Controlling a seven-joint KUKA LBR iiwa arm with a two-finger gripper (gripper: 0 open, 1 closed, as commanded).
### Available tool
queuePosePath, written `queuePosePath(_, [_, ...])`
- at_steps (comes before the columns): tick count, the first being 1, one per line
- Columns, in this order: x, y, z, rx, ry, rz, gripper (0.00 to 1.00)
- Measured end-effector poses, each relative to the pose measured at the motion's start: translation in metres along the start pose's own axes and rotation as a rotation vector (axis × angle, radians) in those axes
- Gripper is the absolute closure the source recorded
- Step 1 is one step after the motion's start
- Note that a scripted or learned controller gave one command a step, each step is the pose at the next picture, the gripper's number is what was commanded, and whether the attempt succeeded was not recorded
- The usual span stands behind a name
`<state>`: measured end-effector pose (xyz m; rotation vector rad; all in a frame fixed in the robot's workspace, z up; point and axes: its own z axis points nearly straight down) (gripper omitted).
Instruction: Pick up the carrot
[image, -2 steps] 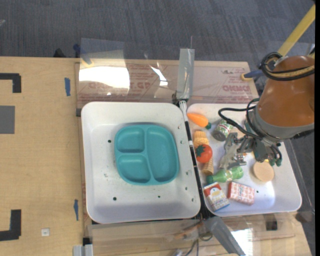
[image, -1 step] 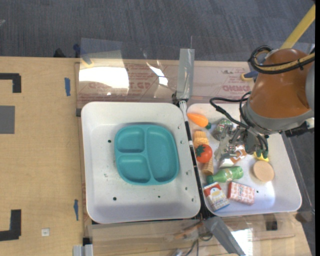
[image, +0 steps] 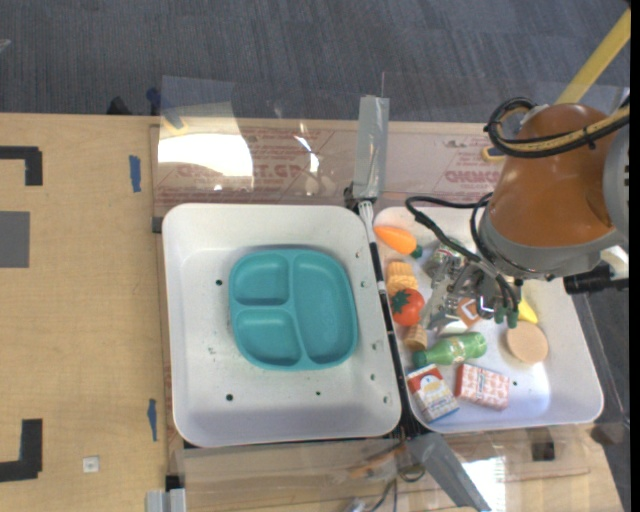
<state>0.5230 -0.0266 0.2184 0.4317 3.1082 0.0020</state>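
- Orange marks your target: the carrot lies at the far left corner of the right bin, close against the wall shared with the left bin, probably where it rolled to rest.
- Your gripper hangs low over the middle of the right bin, nearer you than the carrot and apart from it. Whether its fingers are spread or pressed together you cannot tell; cables and metal blur together there.
- Nothing can be seen pinched between the fingers, so treat the carrot as not yet picked.
- You have clutter around the gripper: corn and a tomato along the wall, a green bottle, a tan disc, two cartons at the near edge. That crowding, I judge, is why a clean descent is hard.
- Your left bin carries a teal plate, well apart from the work.
- Expect the wall beside the carrot to limit how one finger can slide in.
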Motion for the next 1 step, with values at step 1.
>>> queuePosePath(1, [-0.0709,0.0347,0.0343,0.001,-0.001,0.231,1.0])
